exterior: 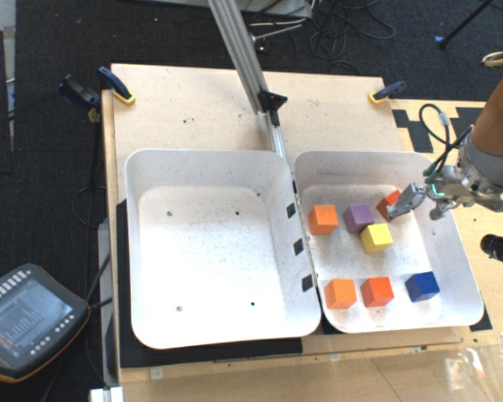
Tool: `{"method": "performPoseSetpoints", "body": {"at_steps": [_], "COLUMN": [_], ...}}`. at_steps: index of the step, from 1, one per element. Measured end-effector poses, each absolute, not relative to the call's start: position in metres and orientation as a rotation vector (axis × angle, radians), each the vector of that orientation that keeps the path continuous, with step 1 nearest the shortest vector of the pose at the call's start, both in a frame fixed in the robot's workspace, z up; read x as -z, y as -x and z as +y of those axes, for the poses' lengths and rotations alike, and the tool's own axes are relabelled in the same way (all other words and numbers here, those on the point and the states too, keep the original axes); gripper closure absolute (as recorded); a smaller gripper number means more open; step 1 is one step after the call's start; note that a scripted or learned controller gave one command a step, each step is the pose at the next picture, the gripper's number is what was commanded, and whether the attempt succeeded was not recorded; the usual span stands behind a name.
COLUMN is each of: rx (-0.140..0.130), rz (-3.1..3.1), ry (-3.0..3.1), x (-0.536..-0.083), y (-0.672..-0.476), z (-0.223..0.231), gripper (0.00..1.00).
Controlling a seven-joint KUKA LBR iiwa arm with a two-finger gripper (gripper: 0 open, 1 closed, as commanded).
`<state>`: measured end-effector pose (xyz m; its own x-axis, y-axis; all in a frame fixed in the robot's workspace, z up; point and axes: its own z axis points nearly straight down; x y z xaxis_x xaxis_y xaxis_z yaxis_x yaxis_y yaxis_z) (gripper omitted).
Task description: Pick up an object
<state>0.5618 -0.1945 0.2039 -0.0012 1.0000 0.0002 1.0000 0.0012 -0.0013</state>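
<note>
Leftmost, bare left bin [205, 249] on worktop [201, 107]; then right bin [453, 249] with orange cube [323, 219], purple cube [359, 217], yellow cube [376, 237]; nearer row: orange cube [340, 292], red-orange cube [377, 291], blue cube [422, 286]. Tool [400, 203] low beside small red cube [391, 198]; opening impossible to tell.

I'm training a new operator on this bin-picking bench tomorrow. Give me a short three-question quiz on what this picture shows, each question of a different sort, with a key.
1. True or false: all the blocks lie in the right bin.
2. Which block lies closest to the gripper? A) blue block B) yellow block C) the red block partly hidden behind the gripper
3. Fill in: the purple block sits between an orange block on its left and the ____ block at its lower right.

Key: 1 true; 2 C; 3 yellow.
</note>
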Motion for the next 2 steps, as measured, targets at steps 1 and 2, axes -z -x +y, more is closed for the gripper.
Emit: {"method": "performPoseSetpoints", "body": {"at_steps": [1, 2], "rx": [-0.005, 0.018], "rz": [-2.217, -2.237], "ry": [2.218, 2.232], "x": [-0.14, -0.122], "y": [-0.562, -0.569], "z": [-0.194, -0.195], "gripper": [0.0, 0.0]}}
